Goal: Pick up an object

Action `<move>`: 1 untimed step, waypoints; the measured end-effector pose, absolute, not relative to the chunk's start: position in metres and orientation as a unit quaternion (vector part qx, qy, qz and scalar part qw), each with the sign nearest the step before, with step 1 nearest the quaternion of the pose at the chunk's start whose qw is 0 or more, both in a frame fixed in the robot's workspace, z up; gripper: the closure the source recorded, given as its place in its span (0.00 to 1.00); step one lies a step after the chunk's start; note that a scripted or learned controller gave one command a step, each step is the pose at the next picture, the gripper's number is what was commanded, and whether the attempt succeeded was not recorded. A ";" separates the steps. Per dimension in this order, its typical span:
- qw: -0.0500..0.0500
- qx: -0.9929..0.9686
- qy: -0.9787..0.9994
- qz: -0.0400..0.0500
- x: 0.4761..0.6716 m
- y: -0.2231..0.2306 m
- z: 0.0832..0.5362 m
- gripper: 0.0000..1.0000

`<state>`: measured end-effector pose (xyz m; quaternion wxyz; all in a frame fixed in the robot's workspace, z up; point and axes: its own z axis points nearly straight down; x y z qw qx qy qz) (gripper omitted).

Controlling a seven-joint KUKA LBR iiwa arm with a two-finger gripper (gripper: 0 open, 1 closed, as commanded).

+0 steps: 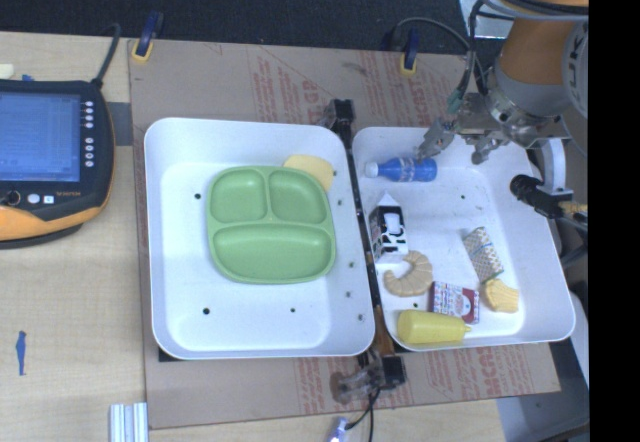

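Note:
My gripper (458, 143) hangs over the far edge of the right bin (535, 260), its two fingers spread open with nothing between them. A blue and white bottle (402, 170) lies on its side just left of and below the fingers. Further down the right bin lie a black and white carton (388, 230), a tan croissant (409, 273), a checkered packet (483, 252), a red and white box (454, 301), a yellow corn piece (501, 296) and a yellow bottle (430, 328).
The left bin (180, 310) holds a green divided plate (269, 224) with a pale yellow object (311, 169) behind it. A tablet-style pendant (45, 155) rests at the bench's left. Clamps and cables sit along the cardboard edges.

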<state>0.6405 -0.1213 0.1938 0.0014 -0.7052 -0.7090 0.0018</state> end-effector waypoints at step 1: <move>-0.004 -0.706 -0.708 -0.003 0.578 -0.097 0.109 0.00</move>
